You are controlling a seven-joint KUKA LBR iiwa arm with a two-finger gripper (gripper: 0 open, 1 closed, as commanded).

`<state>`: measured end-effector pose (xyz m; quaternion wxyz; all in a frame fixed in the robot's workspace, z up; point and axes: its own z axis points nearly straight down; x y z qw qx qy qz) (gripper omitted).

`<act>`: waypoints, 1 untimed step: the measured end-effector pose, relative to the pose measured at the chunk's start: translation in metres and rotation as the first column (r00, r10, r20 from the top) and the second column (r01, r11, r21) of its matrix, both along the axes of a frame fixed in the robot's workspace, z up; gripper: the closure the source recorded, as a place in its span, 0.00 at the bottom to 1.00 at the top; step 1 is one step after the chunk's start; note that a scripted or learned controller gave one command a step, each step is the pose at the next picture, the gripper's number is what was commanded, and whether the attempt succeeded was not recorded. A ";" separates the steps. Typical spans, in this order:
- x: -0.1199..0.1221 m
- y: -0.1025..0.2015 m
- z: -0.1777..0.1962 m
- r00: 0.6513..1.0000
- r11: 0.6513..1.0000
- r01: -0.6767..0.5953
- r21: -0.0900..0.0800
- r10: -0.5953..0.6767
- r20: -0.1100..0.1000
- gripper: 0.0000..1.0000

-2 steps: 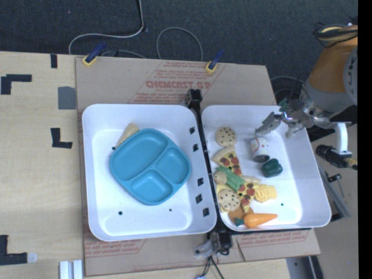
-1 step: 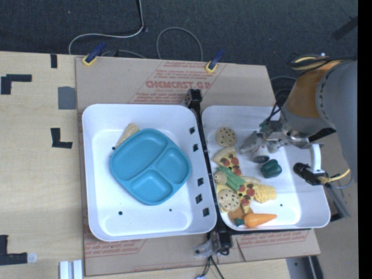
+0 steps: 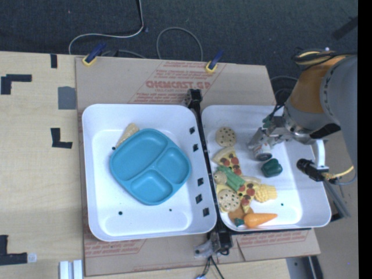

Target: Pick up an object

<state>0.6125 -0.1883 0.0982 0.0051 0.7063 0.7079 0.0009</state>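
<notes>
Although the task names no particular object, the likeliest candidate from the camera view is the dark green toy [image 3: 271, 167] lying alone on bare floor in the right bin [image 3: 302, 211], just below and to the right of the hand [image 3: 263, 146]; I judge it a small hollow plastic play-food piece, light, stiff and somewhat slick, best taken across its narrower width from straight above, since a rounded shell may squirt out of a glancing pinch; the hand hangs low over the bin's upper middle, pointing down, but whether its two sides stand apart or together I cannot tell, and nothing can be seen held in it; the other toys crowd along the bin's left side, among them a round cookie [image 3: 225, 135], a pizza slice [image 3: 228, 158], a corn cob [image 3: 265, 193] and an orange carrot [image 3: 259, 218], touching or overlapping one another, so a grasp there risks nudging neighbours; the left bin [image 3: 96, 132] carries a blue divided plate [image 3: 150, 165] with a pale yellow piece [image 3: 127, 133] peeking from under its upper left edge; both bins are smooth white plastic on a cardboard sheet [image 3: 174, 80] clipped to the pale wooden worktop [image 3: 35, 173]; things will slide readily on such a floor; around the green toy there is free room on every side except toward the hand.
</notes>
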 end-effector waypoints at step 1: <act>-0.012 0.108 0.092 1.000 1.000 -0.010 0.010 0.010 -0.001 1.00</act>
